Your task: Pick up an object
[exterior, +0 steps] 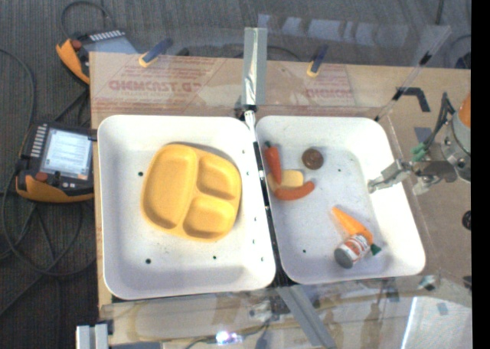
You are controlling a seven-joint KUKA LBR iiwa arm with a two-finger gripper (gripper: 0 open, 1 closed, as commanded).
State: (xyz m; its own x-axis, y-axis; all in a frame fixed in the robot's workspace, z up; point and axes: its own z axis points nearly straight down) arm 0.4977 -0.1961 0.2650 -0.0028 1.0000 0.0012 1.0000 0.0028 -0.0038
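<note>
Pincer [380, 181] sits at the right edge of the right bin [398, 158], its slim metal tip reaching just over the bin's right wall and pointing left toward the bin's middle; how far it is open cannot be told from this view, and nothing shows between its tips. Behind it, further right, the arm's wrist parts [444, 160] with a bit of green on them lead off toward the picture's edge. Left of the pincer and a little higher, well apart from it, lies a small round brown disc [311, 158] on the bin floor. Further left again, near the bin's left wall, an orange-red carrot-like piece [272, 161] lies lengthwise, and just beside it a pale yellow block [292, 179] rests against a curved reddish sausage-like piece [295, 190]. Below the pincer and slightly left, an orange wedge-shaped piece [351, 220] lies tilted, and just beneath that a small can or bottle with a red and white label [354, 250] lies on its side, with a green bit at its right end. Far to the left of the pincer, across the divider between the bins, the left bin [115, 187] holds a yellow compartment tray [192, 190] turned at a slight angle. Beyond the bench on the far left a handheld control pendant [60, 159] rests on the floor among black cables.
</note>
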